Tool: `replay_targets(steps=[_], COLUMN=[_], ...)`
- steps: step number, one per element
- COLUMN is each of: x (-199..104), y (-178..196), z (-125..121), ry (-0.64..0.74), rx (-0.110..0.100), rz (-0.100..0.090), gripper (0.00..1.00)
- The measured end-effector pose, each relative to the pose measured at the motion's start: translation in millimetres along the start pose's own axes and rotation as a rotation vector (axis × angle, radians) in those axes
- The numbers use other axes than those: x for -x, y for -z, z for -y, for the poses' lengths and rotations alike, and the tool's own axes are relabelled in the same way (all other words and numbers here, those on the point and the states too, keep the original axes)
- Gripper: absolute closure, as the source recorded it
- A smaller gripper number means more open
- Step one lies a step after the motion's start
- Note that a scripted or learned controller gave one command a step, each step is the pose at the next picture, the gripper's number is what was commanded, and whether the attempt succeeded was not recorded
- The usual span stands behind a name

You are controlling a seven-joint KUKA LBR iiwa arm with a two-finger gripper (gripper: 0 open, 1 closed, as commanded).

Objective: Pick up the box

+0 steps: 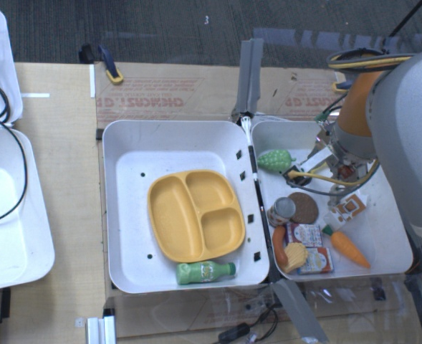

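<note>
In the right white bin [390, 192], the two-finger gripper [337, 172] hangs low near the back; I cannot tell its opening. The small printed cardboard box [309, 248] lies near the front edge, crowded between an orange plastic carrot [349, 248] and other toys.

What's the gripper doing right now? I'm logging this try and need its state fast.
Gripper: low in the right bin, above the small box; whether it is open or shut cannot be told.
</note>
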State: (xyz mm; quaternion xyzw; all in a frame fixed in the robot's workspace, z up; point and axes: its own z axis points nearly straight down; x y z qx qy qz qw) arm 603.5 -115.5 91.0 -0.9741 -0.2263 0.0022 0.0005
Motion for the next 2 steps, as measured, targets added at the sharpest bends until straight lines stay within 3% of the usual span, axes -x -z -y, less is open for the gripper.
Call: replay_targets(steps=[1,2], x=[-46,38], y=[0,0], z=[-4,40], ry=[0.02,-0.043], rx=[0.001,-0.001], rz=[-0.001,-0.001], gripper=[0.0,0.0])
